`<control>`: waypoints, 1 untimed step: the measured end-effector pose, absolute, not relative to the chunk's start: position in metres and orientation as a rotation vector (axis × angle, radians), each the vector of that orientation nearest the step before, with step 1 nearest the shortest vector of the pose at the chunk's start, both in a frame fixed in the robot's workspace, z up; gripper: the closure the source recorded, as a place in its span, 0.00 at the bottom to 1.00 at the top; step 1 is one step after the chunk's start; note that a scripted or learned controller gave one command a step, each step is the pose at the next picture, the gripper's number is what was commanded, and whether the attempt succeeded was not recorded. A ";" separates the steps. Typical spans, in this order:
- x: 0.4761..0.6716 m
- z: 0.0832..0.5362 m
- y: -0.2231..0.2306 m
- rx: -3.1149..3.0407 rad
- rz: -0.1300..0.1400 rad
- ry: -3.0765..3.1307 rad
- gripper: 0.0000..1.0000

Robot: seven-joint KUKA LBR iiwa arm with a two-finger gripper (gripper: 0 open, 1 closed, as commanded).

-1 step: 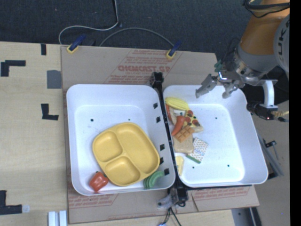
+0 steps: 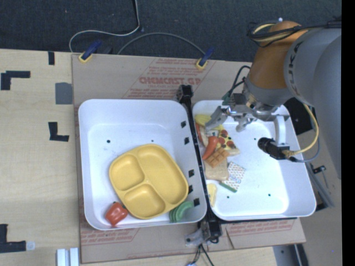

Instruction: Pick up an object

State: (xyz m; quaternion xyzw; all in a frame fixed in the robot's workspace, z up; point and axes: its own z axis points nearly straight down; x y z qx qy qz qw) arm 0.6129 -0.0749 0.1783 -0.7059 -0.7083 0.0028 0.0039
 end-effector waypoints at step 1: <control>0.591 0.085 -0.100 -2.230 -0.006 -2.229 0.00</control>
